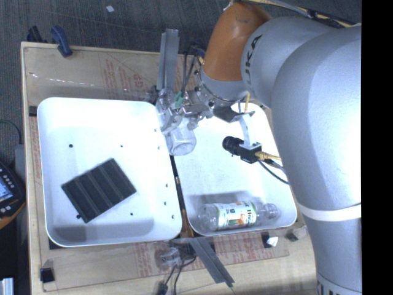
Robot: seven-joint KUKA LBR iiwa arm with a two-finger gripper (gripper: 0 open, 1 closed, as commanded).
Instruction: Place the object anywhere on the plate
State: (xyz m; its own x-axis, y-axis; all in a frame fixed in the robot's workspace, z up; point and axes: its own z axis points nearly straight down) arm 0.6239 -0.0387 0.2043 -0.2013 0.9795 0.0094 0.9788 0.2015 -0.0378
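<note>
1. left bin (55,165): we note a dark ribbed plate (98,190) lying flat on its floor, turned at a slant, toward the near-left part. nothing rests on it. this is the target.

2. seam between the bins: the claw (178,128) hangs right over the dividing rims, at the far end of the bins. a small clear cup-like object (182,141) sits just under it, apparently in its grip. it is see-through and partly lost against the white, so we cannot tell whether the claw is clenched on it or released.

3. right bin (279,165): a clear plastic bottle (236,215) with a green and white label lies on its side along the near wall, well apart from the claw. a black fitting with a cable (241,148) hangs from the arm over the middle of this bin.

4. step in hand, our judgement: carrying the clear object across to the plate. the task is not yet done; the object is well apart from the plate.

5. how we would do it well:
   - confirm the grip before travelling; a thin clear cup may slip or deform.
   - keep it high enough to pass the left bin's rim.
   - travel left and toward the near side, stopping above the plate's middle, since its slanted corners leave little margin.
   - lower close to the ribs before letting go, as a light cup dropped from height could bounce or roll off.
</note>
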